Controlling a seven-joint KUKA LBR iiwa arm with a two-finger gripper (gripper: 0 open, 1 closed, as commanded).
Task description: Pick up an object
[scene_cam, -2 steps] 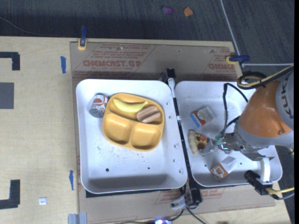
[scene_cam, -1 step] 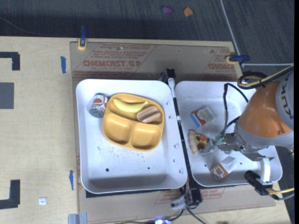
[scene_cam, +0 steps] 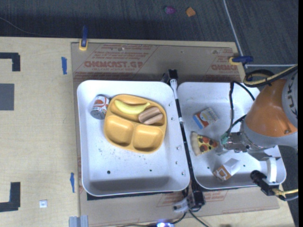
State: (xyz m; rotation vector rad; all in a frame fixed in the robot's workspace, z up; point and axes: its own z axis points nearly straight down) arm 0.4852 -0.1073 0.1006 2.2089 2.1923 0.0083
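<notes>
In the right bin (scene_cam: pixel 246 94) lie a toy pizza slice (scene_cam: pixel 202 144), a small white, blue and orange carton (scene_cam: pixel 204 117) and a small white and brown box (scene_cam: pixel 225 170). My gripper (scene_cam: pixel 227 142) reaches in from the right and sits low in this bin, its tip right at the pizza slice's right edge. The box lies just below the gripper and the carton above and to its left. The grey and orange arm (scene_cam: pixel 270 119) covers the bin's right side.
The left bin (scene_cam: pixel 90 164) holds a yellow divided plate (scene_cam: pixel 135 136) with a banana (scene_cam: pixel 129 109) and a hot dog (scene_cam: pixel 150 116) in it, and a can (scene_cam: pixel 99 107) beside it. Black cables (scene_cam: pixel 233 108) hang over the right bin.
</notes>
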